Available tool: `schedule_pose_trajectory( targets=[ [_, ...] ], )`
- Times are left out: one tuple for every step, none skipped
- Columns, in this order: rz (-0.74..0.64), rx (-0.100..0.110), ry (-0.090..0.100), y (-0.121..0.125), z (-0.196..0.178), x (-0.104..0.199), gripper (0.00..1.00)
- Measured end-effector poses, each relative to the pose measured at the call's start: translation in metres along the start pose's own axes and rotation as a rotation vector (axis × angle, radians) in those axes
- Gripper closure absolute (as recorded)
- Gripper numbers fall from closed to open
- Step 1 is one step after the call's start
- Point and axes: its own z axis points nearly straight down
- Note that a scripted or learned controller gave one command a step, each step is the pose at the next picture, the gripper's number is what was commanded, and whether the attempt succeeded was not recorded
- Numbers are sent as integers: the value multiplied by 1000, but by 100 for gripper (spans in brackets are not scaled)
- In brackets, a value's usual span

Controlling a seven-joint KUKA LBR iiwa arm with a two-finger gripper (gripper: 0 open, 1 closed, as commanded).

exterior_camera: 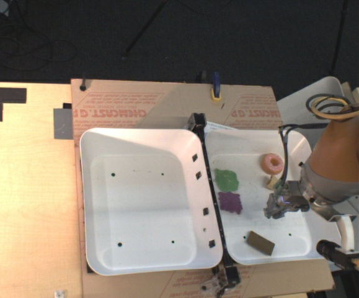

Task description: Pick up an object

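We judge the small purple knobbly soft-looking toy (pixel 230 202) light and squashy — best pinched across its middle — though whether the gripper (pixel 277 207) is parted or closed, we cannot tell.

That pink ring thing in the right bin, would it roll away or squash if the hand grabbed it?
The pink ring lies flat on the right bin floor, so rolling seems unlikely unless it gets tipped onto its edge. It looks like a small toy doughnut, probably light. Its rounded rim might slip between the hand's fingers.
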Motion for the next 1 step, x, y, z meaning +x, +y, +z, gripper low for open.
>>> schedule_pose_trajectory(
  targets=[
    [-1,1,1,0,-9,0,100]
  ],
)
